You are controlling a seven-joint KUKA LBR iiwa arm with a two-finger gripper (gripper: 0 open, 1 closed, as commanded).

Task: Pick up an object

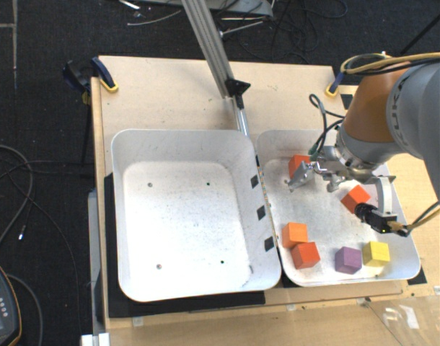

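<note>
From the overhead camera you saw the grey arm [400, 107] reach in from the right over the right bin [278, 146], its orange band just above the wrist. The gripper [315, 176] sat low over the upper part of that bin, with 2 metal fingers [298, 179] pointing left and down; you could not tell whether its jaws were spread or pressed together. An orange-red block [298, 166] lay just beside the fingers at their upper left, partly hidden, and you could not tell if it was touching them. A second orange-red block [355, 197] lay to the right, under the wrist. Nearer the front rim lay an orange cube [296, 233], a red cube [305, 254], a purple block [348, 259] and a yellow block [378, 253]. The left bin [133, 146] sat beside it, rims touching.
</note>
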